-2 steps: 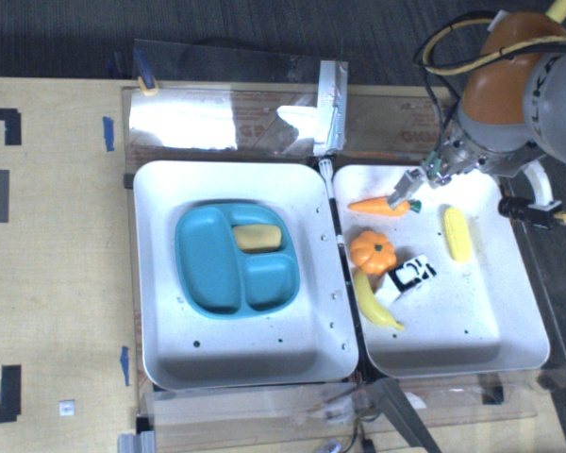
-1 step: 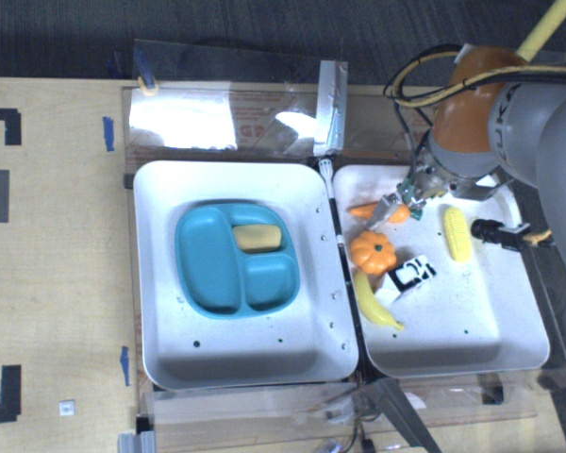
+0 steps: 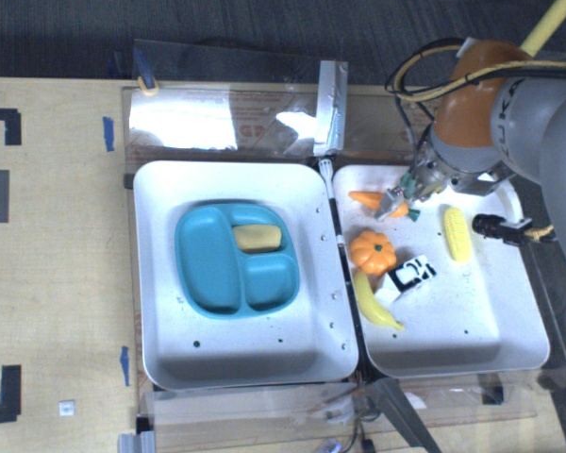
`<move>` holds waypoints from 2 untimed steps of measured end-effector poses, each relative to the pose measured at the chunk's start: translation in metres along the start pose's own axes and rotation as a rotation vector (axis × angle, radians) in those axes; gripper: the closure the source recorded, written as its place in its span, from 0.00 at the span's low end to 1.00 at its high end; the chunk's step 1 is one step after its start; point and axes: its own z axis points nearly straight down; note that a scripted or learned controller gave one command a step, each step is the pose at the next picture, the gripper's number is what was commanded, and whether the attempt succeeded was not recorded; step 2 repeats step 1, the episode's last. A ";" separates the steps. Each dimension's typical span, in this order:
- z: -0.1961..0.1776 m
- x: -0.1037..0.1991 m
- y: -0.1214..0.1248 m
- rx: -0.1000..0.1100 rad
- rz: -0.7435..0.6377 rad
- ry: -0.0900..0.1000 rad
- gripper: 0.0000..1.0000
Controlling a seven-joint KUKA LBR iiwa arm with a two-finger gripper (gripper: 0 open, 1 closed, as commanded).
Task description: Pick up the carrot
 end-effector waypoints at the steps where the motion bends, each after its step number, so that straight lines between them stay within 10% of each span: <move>1: -0.156 0.074 0.037 -0.010 -0.051 -0.002 1.00; 2: -0.156 0.074 0.037 -0.010 -0.051 -0.002 1.00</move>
